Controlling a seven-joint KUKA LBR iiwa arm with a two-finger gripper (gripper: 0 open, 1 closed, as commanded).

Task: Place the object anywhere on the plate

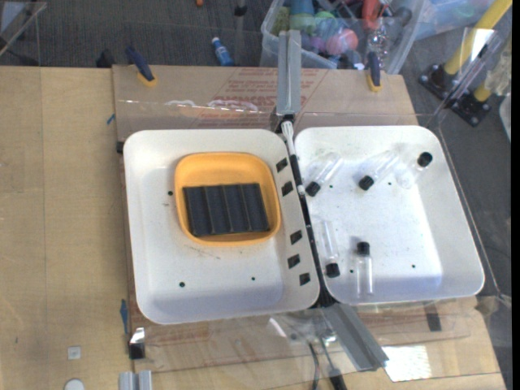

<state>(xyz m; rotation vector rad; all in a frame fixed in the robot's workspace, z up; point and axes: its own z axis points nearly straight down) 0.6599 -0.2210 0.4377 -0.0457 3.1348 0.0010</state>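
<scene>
- The dark ridged block lies flat on the orange plate, covering most of its floor. Its long side runs from 9 to 3 o'clock.
- A bare orange strip shows at the plate's 12 o'clock side. At 6 o'clock the block reaches almost to the rim.
- The plate sits in the left bin, shifted toward 1 o'clock from the bin's centre. Its 3 o'clock rim comes close to the wall shared with the right bin.
- Open white floor lies at the plate's 6 and 9 o'clock.
- Small black clips line the shared wall.
- In the right bin, clear vials with black caps lie scattered. Three are toward 12 o'clock and two toward 7 o'clock, with bare floor from 3 to 5 o'clock.
- Whether the gripper is spread or pressed together cannot be told.
- Beyond the bench, at 12 o'clock, stands a clear tub of coloured things.
</scene>
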